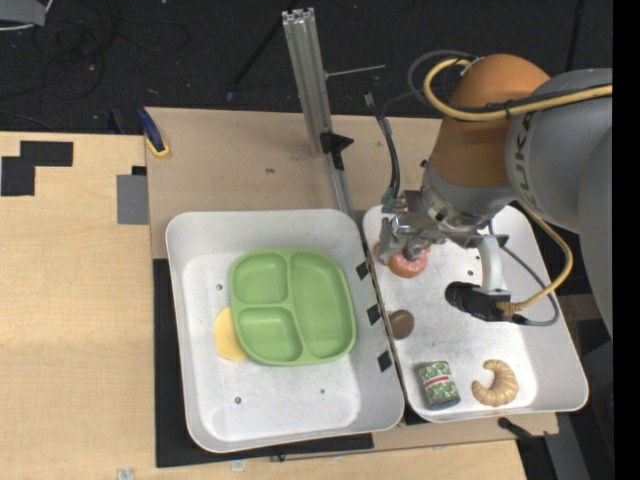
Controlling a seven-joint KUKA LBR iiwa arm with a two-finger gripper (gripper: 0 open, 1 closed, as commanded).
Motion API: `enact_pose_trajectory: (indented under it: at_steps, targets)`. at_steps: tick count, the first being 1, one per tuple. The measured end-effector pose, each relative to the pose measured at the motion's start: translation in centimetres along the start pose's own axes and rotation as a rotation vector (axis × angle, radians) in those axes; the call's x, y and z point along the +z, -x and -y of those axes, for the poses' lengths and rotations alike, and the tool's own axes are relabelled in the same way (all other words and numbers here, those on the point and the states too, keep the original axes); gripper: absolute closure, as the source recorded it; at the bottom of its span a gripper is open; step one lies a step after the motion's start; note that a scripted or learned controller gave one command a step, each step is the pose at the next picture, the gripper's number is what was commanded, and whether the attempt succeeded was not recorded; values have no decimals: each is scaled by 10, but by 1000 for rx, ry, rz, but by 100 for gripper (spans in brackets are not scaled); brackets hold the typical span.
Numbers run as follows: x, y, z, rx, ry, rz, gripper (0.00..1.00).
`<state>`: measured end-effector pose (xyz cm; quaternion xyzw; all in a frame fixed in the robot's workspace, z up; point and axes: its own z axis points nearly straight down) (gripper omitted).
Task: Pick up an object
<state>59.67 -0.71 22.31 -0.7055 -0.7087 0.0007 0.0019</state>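
My gripper (401,246) hangs low over the upper left part of the right bin (545,368), directly above a pink and red ring-shaped object (410,264). The gripper's tip overlaps that object's top edge, and I cannot make out whether it is gripped. Further down the same bin lie a small brown round object (401,322), a green can (437,384) and a tan croissant (497,381).
The left bin (200,398) holds a green divided plate (293,305) with a yellow object (227,335) poking out from under its left edge. A metal post (310,78) stands behind the bins. The grey arm (560,158) covers the right bin's far right corner.
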Motion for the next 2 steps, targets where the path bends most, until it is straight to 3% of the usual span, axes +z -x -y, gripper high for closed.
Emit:
enact_pose_trajectory:
  at_steps: [2]
  targets:
    - [5, -97, -11, 1, 1, 2, 100]
